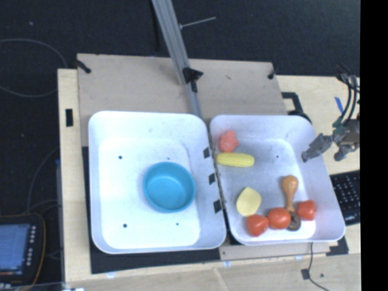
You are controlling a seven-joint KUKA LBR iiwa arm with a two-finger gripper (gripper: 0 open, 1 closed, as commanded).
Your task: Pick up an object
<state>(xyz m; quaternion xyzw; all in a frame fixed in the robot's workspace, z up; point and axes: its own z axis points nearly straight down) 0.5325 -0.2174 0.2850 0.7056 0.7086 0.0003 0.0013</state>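
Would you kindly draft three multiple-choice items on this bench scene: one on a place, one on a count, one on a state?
1. Where is the blue bowl?
A. left bin
B. right bin
C. the bench

2. How many red items lie along the right bin's near edge?
A. one
B. three
C. five

3. The gripper is:
A. over the bowl
B. at the right bin's right rim, carrying nothing
C. lifting the corn

Key: 1 A, it sits in the left bin. 2 B, three count there. 3 B, the corn lies in the bin.
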